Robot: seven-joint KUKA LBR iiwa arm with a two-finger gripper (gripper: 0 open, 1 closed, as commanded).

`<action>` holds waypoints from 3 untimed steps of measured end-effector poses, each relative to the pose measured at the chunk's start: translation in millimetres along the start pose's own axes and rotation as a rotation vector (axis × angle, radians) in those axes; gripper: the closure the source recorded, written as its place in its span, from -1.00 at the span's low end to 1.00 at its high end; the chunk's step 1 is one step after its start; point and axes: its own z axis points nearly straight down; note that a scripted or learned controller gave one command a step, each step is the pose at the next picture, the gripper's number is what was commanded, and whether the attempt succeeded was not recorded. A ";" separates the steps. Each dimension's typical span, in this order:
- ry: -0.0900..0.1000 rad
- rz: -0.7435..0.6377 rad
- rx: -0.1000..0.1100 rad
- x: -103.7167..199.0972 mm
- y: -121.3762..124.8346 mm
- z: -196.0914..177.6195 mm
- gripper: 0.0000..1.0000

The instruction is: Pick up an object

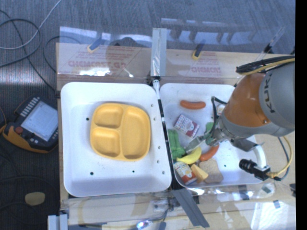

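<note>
**A:** Where is the arm (259, 104) working right now?

**B:** It is reaching into the right bin (225, 91), with the end effector (207, 140) hanging low over the pile of toy food near that bin's front left corner. Whether it is open or closed I cannot tell; the wrist is hiding too much of it.

**A:** And the thing it is going for?

**B:** My guess is the red pepper (209, 152) or the banana (190, 155); both are lying just beside the tip. The banana is lying with its long axis running from lower left to upper right, one end pointing toward the tip. The pepper is lying almost in line with it, just to its right, and slanting the same way.

**A:** So how should the grasp go?

**B:** I would be closing across the short width of the banana, not along its length, and coming down near its middle so it is not tipping out. The pile is crowded: a green piece (174, 143) is lying on the banana's left, and a slice of bread (211, 170) and a small can (184, 172) are lying just in front, so a sloppy descent risks pinching two things.

**A:** Anything easier?

**B:** The sausage (193, 104) is lying alone near the back, long axis left to right. The left bin (76, 128) is holding a yellow divided plate (121, 131).
</note>
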 end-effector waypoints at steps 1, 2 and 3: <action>0.004 -0.001 0.000 1.4 1.6 -9.3 1.00; 0.009 0.105 0.021 17.7 74.3 -98.3 1.00; 0.009 0.106 0.022 17.5 74.0 -98.1 -1.00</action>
